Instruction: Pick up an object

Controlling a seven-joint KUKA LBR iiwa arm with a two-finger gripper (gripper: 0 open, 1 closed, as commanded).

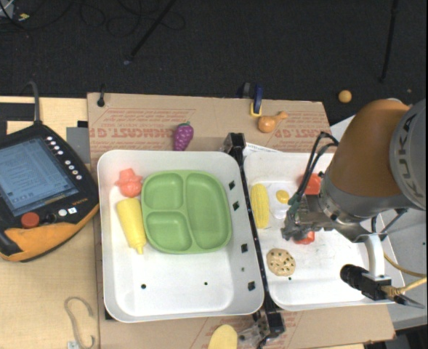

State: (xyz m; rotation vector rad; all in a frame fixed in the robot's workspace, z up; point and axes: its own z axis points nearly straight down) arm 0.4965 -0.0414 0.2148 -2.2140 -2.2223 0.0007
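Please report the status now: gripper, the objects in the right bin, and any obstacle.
Gripper low in right bin, over a red object. Cookie, corn cob lie free beside. Nothing blocking.

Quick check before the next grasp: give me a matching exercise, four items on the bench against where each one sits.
Items:
1. green three-compartment plastic tray
2. round brown cookie with dark chips
3. purple toy grape bunch
4. yellow toy corn cob

Places:
A. on the cardboard behind the bins
B. right bin, near its front edge
C. left bin, middle
D. right bin, along its left wall

Pairs: 1-C, 2-B, 3-A, 4-D
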